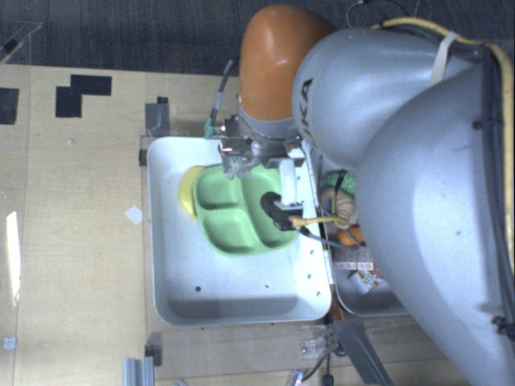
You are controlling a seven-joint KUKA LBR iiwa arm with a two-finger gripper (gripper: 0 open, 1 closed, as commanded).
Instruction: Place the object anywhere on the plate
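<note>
The grey arm (402, 151) with an orange band hangs over the left shallow white bin (173, 280), where the green sectioned plastic plate (233, 233) lies. The tool (233, 166) sits at the plate's far rim, and I cannot tell whether it is open or loaded. Any release should probably come low over a compartment. A smooth, rounded yellow object (187, 191) touches the plate's left edge.

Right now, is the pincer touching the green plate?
Cannot tell. The camera view shows the pincer over the green plate, at its upper rim; looking down hides any gap.
</note>
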